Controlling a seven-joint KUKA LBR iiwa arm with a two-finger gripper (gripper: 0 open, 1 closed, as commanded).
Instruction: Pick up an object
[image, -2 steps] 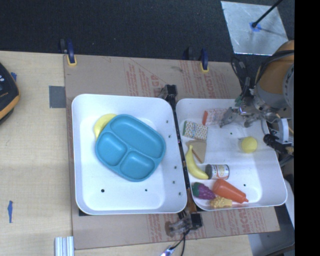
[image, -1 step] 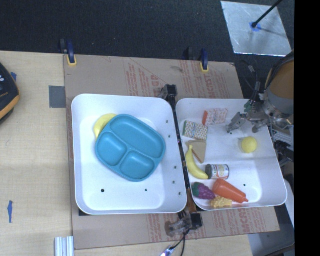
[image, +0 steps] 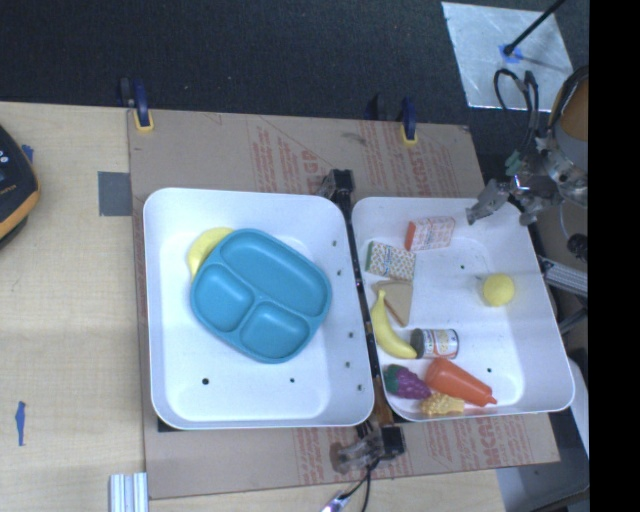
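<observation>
A: Gripper?

B: Grey two-finger gripper (image: 497, 205) sits at the upper right corner of the right shallow white bin (image: 535, 345), over its rim. Fingers look spread apart, nothing between them.

A: Right bin contents?

B: Small round yellow ball (image: 498, 290) on the bin floor, right of centre, apart from everything else, below the gripper. Red and white small packet (image: 430, 234) near the top. Pale patterned square packet (image: 389, 260) just below-left of it. Tan flat slice, bread-like (image: 398, 297), under that. Yellow plastic banana (image: 391, 333) along the left wall, touching the slice. Small cylindrical can with a white label (image: 436, 343) lying on its side just beside the banana's lower end. Orange plastic carrot (image: 459, 381) below the can. Dark purple grape bunch with green top (image: 402, 381) left of the carrot. Small yellow bumpy piece, corn-like (image: 443, 405), at the bottom edge.

A: Left bin?

B: Left shallow white bin (image: 180, 385) holds a blue three-compartment plastic plate (image: 260, 295), tilted, partly covering a yellow round thing (image: 205, 246) at its upper left.

A: Gripper touching anything?

B: No contact visible.
</observation>
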